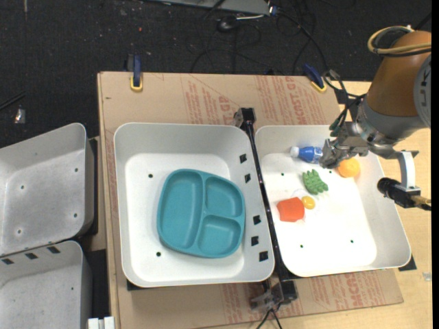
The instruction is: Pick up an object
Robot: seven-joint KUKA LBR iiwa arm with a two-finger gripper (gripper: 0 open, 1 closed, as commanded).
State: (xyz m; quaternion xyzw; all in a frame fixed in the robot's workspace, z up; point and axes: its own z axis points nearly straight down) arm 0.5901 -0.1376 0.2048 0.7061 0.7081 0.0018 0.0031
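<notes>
In the right bin (357, 252) lie a red block (291, 210), a small yellow piece (309, 201), a green ridged toy (315, 181), a blue and white bottle (306, 153) and an orange ball (349, 168). My gripper (336, 153) hangs over the bin's back part, between the bottle and the orange ball, close to both. The arm's orange band (405, 64) rises above it at the right.
The left bin (137, 252) holds a teal divided plate (202, 212). A black divider (257, 184) runs between the two bins. White trays (41, 184) lie off the bench at the left. Clamps (136, 81) hold the cardboard's back edge.
</notes>
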